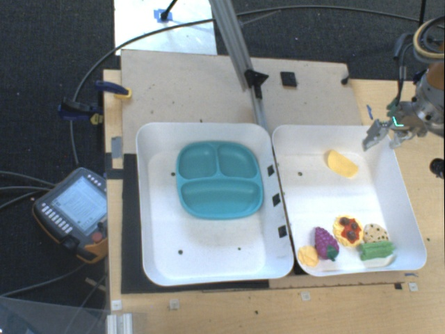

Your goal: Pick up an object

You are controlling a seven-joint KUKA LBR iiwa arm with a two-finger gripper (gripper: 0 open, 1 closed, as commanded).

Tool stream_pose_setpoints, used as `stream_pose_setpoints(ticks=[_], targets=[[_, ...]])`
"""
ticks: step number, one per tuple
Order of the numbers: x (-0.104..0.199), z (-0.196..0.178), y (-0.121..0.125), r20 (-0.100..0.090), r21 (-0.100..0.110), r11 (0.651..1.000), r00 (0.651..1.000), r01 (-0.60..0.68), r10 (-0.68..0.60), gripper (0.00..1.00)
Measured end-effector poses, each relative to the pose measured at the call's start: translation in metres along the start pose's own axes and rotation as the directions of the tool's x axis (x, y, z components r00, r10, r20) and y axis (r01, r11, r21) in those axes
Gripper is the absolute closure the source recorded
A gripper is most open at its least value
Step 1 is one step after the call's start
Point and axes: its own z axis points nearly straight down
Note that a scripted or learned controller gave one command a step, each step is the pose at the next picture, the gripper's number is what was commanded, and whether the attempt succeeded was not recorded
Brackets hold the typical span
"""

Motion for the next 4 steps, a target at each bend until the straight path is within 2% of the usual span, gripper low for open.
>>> stream_pose_setpoints(ticks=[1,2,4], targets=[[0.000,-0.002,0.001,0.001,-0.003,1.000,1.000,0.001,-0.001,0.00],[0.003,0.050,0.012,0.000,-0.001,1.000,1.000,0.004,-0.004,0.00],[0.012,0.147,0.011,0.002,-0.006,1.000,1.000,0.003,-0.003,0.00]])
